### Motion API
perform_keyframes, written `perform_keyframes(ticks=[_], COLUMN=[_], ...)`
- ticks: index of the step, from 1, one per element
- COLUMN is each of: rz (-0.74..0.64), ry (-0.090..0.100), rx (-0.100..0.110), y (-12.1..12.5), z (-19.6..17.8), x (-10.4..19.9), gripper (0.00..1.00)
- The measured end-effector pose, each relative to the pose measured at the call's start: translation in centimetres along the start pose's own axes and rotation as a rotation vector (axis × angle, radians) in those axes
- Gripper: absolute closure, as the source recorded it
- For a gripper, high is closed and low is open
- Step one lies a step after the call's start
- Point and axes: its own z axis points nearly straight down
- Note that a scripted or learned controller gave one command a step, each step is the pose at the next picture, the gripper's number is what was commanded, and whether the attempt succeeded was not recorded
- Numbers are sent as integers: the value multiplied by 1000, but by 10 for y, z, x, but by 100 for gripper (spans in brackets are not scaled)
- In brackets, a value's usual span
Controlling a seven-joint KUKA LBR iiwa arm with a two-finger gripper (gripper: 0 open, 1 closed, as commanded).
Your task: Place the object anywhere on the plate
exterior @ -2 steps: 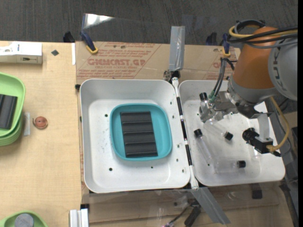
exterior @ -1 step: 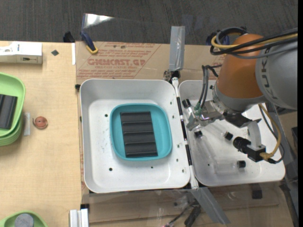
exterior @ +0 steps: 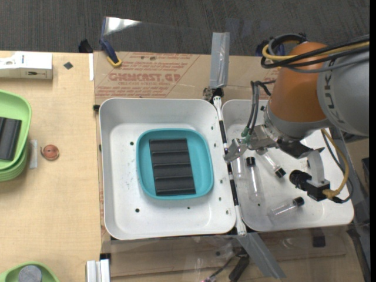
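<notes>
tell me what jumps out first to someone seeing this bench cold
The teal plate carrying a dark ribbed insert sits in the middle of the left bin. Over the right bin looms the arm's orange band, with clear tubes scattered on the white floor below it.

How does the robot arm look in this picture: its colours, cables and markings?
The arm is grey with a wide orange band above the wrist and dark lettering on the grey shell. Yellow and black cables loop over the band. Metal and black hardware sits below it at the wrist.
</notes>
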Motion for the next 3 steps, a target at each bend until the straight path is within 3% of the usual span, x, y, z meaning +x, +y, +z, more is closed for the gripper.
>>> perform_keyframes(ticks=[1, 2, 3], rz=[22, -13, 9], ry=[0, -1, -1], rx=[1, -1, 0], y=[-11, -8, 11], z=[4, 4, -46], x=[55, -14, 31], gripper=[0, 0, 0])
